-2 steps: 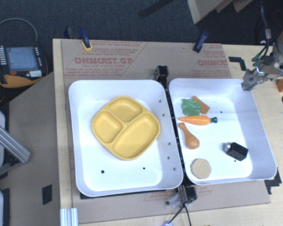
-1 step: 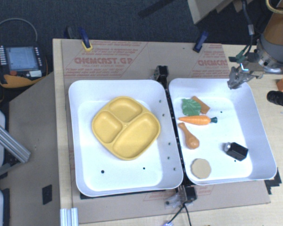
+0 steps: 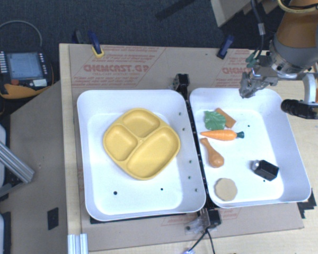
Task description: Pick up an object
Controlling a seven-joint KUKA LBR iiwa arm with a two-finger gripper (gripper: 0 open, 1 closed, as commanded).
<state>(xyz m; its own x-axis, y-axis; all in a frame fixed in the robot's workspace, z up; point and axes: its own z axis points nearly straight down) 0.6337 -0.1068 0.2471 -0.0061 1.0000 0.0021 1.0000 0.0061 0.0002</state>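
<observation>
My gripper hangs over the far rim of the right bin, with nothing seen held in it. In that bin lie a green leafy piece against a brown wedge, an orange carrot and an orange pear-shaped piece. A tan round disc sits near the front, and a small black block lies to its right. The gripper is above and to the right of the green piece, apart from all of these.
The left bin bears a yellow divided plate. A black clamp sits at the far end of the seam between the bins. A handheld control unit lies off the bench at the left.
</observation>
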